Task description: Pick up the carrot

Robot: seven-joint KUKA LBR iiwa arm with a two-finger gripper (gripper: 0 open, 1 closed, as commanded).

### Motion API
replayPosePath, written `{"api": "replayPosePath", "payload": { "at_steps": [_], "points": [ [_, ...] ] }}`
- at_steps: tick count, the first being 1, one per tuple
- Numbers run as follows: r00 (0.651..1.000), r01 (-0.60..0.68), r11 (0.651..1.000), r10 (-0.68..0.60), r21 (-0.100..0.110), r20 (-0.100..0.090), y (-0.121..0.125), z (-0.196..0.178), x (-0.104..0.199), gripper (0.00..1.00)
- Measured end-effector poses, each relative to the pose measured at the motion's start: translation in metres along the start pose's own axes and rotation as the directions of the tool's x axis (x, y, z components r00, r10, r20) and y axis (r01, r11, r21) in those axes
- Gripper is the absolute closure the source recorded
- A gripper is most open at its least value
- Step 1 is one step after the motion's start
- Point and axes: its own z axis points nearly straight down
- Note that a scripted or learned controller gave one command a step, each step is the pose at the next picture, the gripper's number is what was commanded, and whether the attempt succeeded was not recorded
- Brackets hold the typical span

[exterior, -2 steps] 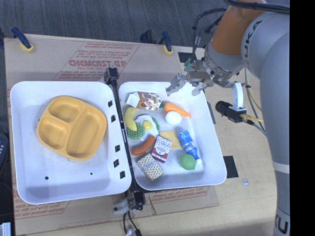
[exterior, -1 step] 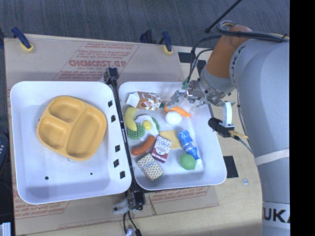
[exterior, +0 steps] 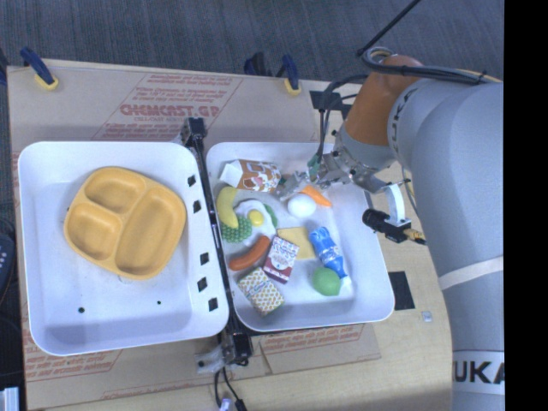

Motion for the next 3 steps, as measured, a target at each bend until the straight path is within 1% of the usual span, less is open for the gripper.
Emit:
{"api": "replayPosePath", "payload": {
  "at_steps": [1,2,3],
  "points": [
    [1.0,0.004,1.0,-0.004,0.002,0.0,0.0,-0.01,0.0,1.0],
    [1.0,0.015,1.0,-0.015,-0.006,0.004,0.022,-0.169,0.043,1.0],
    [0.787,-0.617,0.787,0.617,0.002,0.0,0.022,-0.13,0.05,1.0]
  ]
}}
